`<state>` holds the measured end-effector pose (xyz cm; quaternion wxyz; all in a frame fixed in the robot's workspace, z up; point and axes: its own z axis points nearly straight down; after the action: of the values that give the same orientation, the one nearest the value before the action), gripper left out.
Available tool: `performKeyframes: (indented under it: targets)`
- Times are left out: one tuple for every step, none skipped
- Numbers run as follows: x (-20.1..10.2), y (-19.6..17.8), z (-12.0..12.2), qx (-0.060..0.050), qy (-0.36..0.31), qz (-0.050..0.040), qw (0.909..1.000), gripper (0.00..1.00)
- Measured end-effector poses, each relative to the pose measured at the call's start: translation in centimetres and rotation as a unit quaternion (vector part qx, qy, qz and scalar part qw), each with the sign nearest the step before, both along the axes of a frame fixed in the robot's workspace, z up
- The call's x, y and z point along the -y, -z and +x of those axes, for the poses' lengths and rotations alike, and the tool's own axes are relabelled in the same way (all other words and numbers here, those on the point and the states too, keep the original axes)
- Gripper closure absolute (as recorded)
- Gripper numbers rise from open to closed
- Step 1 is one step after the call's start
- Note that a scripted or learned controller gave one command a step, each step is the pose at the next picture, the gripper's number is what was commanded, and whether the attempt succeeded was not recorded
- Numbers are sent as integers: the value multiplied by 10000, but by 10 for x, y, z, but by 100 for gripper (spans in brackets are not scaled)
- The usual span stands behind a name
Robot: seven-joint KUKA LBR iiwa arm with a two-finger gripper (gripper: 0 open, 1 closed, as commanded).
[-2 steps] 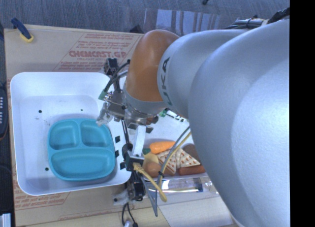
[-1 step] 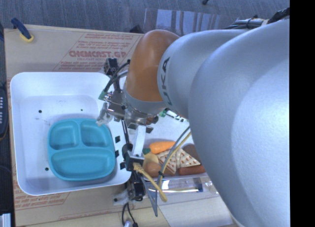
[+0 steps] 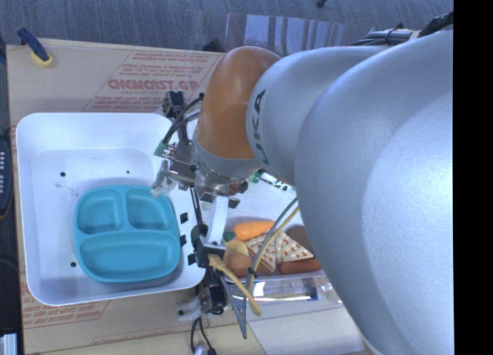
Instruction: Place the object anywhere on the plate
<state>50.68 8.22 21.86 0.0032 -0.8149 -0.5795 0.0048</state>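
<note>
While the grey arm (image 3: 362, 153) with its orange band (image 3: 227, 107) fills the right of the frame, the tool (image 3: 202, 257) hangs at lower centre, its state impossible to tell. A blue three-compartment plastic plate (image 3: 127, 234) lies in the left white bin (image 3: 46, 153); an orange carrot-shaped toy (image 3: 253, 230) lies in the right bin, right of the tool.

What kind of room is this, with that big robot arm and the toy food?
Probably a robot test lab, not a kitchen. A big grey and orange arm reaches over white bins on a cardboard-covered bench. One bin holds a blue divided plate; the other holds toy food, such as a carrot.
</note>
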Motion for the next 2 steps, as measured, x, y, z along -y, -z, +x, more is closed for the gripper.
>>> performKeyframes:
  targets:
    - [0, 0, 0, 0, 0, 0, 10000, 0]
    - [0, 0, 0, 0, 1, 0, 10000, 0]
